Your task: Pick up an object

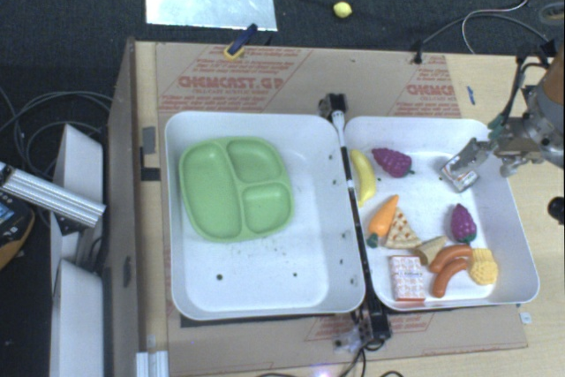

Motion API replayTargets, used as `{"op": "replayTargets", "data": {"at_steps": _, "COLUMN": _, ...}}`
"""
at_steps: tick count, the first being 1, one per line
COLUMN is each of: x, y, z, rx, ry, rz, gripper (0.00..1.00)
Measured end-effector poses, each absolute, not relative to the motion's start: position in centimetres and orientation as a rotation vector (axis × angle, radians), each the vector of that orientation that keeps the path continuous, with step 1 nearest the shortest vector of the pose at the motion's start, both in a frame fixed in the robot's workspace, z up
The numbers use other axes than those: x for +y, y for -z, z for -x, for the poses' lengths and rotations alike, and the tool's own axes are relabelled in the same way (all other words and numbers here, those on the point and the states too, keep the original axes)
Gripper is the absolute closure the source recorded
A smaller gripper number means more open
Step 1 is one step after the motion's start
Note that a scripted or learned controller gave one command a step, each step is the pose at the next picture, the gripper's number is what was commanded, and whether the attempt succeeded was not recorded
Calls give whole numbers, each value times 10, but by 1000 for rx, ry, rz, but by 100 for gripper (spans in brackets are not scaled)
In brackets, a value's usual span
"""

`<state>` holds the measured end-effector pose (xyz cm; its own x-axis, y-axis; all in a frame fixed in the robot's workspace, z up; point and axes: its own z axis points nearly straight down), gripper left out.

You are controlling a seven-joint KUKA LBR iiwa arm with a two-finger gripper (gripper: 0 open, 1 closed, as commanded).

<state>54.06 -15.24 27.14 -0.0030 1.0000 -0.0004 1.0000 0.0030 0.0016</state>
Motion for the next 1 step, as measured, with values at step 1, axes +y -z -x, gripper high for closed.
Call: {"op": "replayTargets", "data": {"at_steps": 1, "x": -135, "y": -162, "z": -598, "rx": 2227, "ry": 1, "rz": -2218, "gripper": 0}}
